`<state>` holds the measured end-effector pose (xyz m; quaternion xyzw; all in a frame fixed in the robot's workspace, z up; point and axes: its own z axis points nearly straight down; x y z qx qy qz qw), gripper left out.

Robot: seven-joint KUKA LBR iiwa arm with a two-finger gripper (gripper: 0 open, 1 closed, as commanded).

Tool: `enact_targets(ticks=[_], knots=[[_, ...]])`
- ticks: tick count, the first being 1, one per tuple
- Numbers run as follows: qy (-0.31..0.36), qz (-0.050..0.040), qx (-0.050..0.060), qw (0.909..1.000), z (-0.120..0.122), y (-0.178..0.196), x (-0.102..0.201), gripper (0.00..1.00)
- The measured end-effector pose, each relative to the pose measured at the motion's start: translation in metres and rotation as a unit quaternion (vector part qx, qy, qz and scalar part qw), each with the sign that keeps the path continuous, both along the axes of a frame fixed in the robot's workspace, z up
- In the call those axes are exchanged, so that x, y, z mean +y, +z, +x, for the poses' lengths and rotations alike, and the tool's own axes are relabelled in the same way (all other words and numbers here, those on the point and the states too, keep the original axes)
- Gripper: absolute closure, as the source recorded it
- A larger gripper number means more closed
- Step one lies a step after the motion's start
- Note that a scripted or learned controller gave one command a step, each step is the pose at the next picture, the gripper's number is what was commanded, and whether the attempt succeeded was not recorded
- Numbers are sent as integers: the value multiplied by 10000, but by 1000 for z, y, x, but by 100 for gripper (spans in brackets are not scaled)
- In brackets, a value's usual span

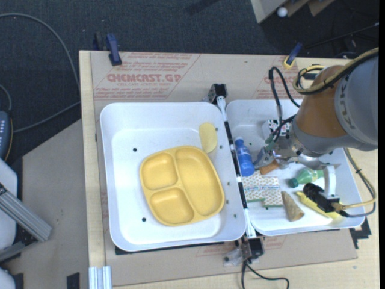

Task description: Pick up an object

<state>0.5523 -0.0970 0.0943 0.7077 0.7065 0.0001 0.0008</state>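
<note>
My gripper (pixel 272 156) reaches down into the right bin (pixel 252 114), low over its middle, with the grey and orange arm above it hiding part of the bin. Just left of the gripper lies a blue bottle (pixel 243 157) along the bin's left wall. A speckled pale pad (pixel 261 189) lies below the gripper, close to the front. A brown wedge (pixel 292 206) rests at the front, and a small green object (pixel 304 177) sits to the gripper's right. Nothing can be made out between the gripper's tips.
The left bin (pixel 120 143) holds a yellow divided plate (pixel 180 184) and a small pale yellow oval piece (pixel 208 136) near its right wall. The wall between the bins runs just left of the blue bottle.
</note>
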Motion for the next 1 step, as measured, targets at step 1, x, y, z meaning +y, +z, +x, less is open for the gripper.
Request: enact_targets(ticks=[1], knots=[[-4,-15,-47,10000,-4,94,60,100]])
